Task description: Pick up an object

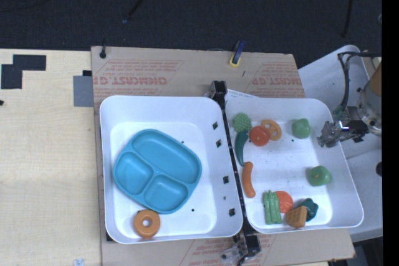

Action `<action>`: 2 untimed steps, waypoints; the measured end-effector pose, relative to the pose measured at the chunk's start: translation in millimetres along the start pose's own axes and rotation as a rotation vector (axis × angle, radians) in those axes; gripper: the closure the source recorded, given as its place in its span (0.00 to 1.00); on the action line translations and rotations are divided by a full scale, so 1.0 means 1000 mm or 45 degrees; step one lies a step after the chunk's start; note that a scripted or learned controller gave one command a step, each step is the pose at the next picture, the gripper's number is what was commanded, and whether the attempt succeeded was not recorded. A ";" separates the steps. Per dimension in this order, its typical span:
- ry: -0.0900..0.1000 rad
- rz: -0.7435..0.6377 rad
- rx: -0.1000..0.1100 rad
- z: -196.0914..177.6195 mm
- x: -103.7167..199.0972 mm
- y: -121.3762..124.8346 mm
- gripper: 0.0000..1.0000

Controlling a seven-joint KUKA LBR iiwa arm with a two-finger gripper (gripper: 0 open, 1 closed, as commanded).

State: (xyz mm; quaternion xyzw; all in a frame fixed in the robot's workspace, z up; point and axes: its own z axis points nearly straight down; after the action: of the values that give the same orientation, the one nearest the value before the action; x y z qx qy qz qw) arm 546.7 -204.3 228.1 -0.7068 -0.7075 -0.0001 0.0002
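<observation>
With the gripper (pixel 328 134) at the right bin's rim (pixel 340 128), its state impossible to tell, it may clip that wall reaching for the green ball (pixel 301 128).

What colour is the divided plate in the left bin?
Light blue; the divided plate shows plainly in the camera view.
</observation>
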 end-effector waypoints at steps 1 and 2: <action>0.002 -0.001 0.004 0.007 0.045 0.000 1.00; 0.003 -0.006 0.001 -0.003 0.105 0.010 1.00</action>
State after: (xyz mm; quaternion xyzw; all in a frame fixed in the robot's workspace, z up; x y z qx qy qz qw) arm 556.8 -99.5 231.4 -0.7051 -0.7091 -0.0007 0.0013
